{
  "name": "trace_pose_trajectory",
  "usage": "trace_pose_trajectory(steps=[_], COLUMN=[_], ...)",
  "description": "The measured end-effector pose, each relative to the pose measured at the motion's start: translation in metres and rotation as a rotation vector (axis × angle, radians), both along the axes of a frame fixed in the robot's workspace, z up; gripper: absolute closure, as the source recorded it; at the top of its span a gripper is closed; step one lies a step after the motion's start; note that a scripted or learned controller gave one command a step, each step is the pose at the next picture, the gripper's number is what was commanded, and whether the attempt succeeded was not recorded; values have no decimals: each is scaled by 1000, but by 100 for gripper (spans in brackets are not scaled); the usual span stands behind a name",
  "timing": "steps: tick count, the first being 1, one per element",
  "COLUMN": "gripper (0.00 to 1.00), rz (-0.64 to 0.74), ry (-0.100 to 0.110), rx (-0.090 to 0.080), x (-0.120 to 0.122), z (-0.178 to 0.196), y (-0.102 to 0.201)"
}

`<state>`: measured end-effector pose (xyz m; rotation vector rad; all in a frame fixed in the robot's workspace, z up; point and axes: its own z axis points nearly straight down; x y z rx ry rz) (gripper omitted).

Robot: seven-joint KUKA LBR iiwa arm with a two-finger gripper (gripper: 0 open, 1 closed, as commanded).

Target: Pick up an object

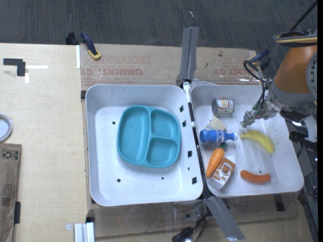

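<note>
The grey metal gripper (pixel 249 119) hangs just above the curved, smooth yellow plastic banana (pixel 259 139); whether its fingers are spread, I cannot tell.

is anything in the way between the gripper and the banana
Nothing visible is. The gripper hangs in the right bin, just up and left of the banana, with bare bin floor between them. The can and the blue bottle lie off to the left.
</note>
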<state>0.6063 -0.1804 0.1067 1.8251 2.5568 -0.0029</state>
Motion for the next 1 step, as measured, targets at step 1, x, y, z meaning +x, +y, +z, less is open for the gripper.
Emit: trace_pose_trajectory(steps=[1], gripper=[0], rz=[0], ry=[0], rx=[0], x=[0], z=[0], y=[0])
